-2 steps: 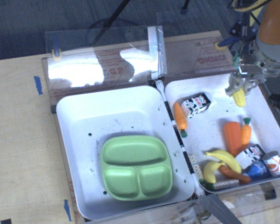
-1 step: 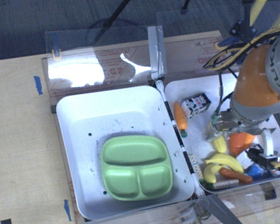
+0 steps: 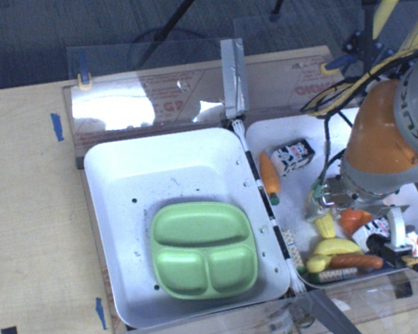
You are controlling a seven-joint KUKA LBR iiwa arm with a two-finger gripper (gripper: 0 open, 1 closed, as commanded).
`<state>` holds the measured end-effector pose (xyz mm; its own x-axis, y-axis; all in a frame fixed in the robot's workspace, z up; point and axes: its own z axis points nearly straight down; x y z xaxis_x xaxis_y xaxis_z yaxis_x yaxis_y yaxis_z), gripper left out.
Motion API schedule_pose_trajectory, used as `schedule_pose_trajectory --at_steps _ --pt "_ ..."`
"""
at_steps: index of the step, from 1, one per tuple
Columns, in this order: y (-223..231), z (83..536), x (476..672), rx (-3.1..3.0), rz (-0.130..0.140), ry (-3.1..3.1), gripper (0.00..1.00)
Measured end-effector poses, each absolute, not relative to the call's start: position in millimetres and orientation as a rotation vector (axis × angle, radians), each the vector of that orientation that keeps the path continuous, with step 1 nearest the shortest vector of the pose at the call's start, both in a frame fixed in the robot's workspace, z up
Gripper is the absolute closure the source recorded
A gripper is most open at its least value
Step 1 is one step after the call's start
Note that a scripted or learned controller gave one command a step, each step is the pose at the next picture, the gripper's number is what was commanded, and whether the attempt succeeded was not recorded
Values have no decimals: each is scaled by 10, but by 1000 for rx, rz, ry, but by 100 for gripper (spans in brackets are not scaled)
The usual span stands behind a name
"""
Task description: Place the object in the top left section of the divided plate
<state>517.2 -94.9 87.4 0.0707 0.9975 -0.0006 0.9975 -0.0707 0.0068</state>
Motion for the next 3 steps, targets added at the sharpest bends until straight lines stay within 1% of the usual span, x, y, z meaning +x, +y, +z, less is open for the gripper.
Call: schedule_pose_trajectory --at_steps 1,2,3 --pt "-105 1837 4800 2403 -2 2025 100" --pt "43 1976 5644 2056 1 2372 100" --pt "952 1974 5459 1759 -2 2606 100"
